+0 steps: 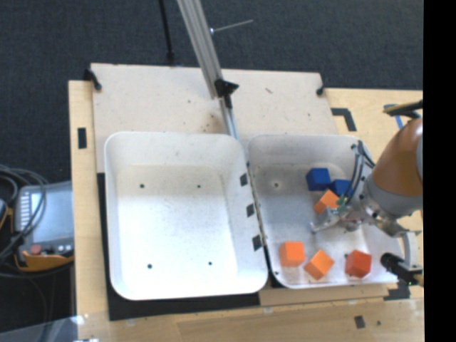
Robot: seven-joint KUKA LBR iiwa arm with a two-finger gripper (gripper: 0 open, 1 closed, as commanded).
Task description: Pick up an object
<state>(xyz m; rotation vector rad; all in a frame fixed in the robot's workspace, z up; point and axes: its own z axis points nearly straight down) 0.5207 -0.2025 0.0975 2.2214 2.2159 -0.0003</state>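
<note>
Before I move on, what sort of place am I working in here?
Probably a robotics lab test bench: two shallow white bins on a wooden bench, small coloured blocks, an aluminium camera mast, dark carpet.

Blocks crowd the right bin's (285, 148) near and right parts; its left-middle floor lies open.

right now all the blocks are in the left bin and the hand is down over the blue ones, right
Not quite. In the camera view the blocks, such as the blue block and the red one, lie in the right bin, not the left bin. The hand is indeed down in that bin, near the blue ones.
</note>
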